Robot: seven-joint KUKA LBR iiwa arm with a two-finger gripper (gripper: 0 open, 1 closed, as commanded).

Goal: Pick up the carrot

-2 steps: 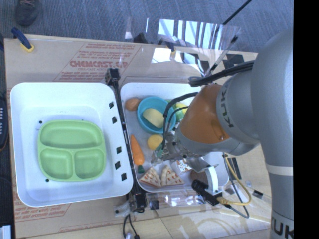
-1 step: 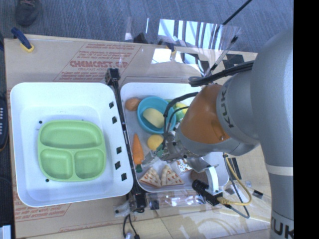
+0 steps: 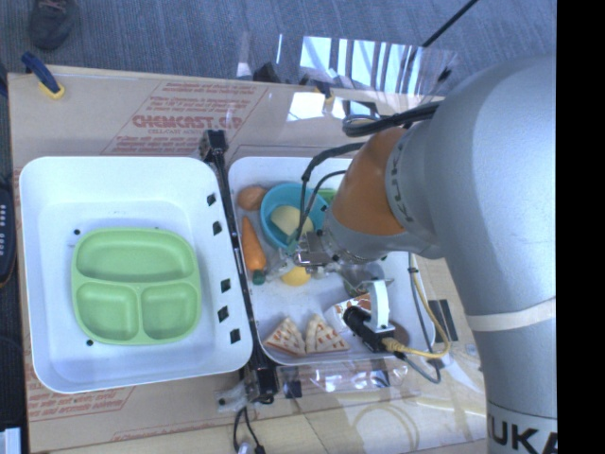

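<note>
Over right bin (image 3: 284, 173), arm (image 3: 454, 187) bent low, carrot (image 3: 252, 244) alongside

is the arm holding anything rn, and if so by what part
Cannot be told: the arm's wrist covers the end effector over the right bin. The carrot lies by that bin's left wall, apart from the arm, so it is not held.

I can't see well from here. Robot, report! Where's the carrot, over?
End effector low in right bin, grip unclear. Carrot lying by that bin's left wall, apart from it. Blue bowl and lemon close by.
</note>
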